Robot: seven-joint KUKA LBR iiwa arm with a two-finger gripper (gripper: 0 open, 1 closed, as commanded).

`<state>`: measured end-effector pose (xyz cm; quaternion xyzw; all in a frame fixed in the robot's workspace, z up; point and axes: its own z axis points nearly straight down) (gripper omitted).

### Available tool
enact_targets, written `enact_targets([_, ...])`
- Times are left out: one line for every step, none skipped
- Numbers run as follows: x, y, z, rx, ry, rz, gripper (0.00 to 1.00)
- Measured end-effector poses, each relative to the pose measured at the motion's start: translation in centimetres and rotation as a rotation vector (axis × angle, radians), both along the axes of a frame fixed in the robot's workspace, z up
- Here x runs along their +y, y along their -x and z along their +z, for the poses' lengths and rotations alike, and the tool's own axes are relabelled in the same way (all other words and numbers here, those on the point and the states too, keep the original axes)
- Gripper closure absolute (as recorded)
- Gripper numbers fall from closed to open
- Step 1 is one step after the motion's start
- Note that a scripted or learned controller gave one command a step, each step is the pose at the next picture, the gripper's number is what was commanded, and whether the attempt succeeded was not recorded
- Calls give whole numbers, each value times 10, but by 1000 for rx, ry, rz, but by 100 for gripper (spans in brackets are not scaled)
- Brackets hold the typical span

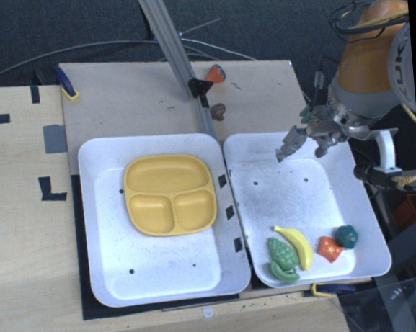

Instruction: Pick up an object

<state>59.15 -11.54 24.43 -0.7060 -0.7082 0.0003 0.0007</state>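
A yellow banana (pixel 295 244), a knobbly green vegetable (pixel 281 257), a red piece (pixel 329 249) and a dark teal piece (pixel 346 236) are lying clustered in the near corner of the right bin (pixel 297 190). The gripper (pixel 304 144) is hovering over that bin's far edge, its fingers spread apart and gripping nothing. The red and teal pieces are showing too small to identify; a yellow divided plate (pixel 171 194) is sitting in the left bin (pixel 116 278).

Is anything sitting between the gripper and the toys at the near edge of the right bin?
Nothing visible. The gripper hangs over the right bin's far end; bare floor separates it from the banana, green vegetable toy and red toy.
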Motion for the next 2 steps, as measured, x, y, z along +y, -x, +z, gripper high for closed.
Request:
enact_targets([0, 0, 0, 0, 0, 0, 0])
enact_targets([1, -9, -52, 4, 1, -1, 0])
